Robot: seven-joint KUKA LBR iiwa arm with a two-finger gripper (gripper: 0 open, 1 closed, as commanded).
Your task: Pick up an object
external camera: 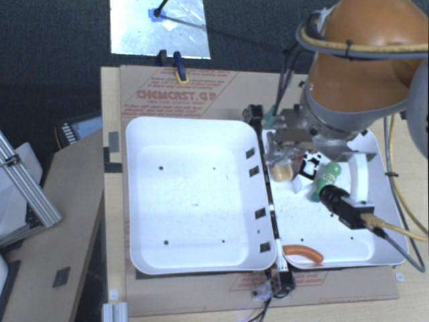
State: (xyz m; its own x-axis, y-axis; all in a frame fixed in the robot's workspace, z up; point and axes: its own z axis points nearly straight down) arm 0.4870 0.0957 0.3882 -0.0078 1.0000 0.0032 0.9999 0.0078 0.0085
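My gripper [280, 158] is down in the right bin [348, 243], near its left wall, under the big orange wrist band. A small tan, rounded object [282, 172] sits directly below the gripper, touching or very close to it. A green rounded object [327, 177] lies just to its right, with a small black-and-white piece [310, 163] between them. An orange curved object [303, 253] lies at the bin's front edge, well apart from the gripper. The arm hides the back part of this bin.
The left bin [191, 193] sits beside the right one, a row of black clips [258, 193] along the shared wall. Both rest on a cardboard sheet [181, 94]. A shiny plate [159, 19] lies behind the bench.
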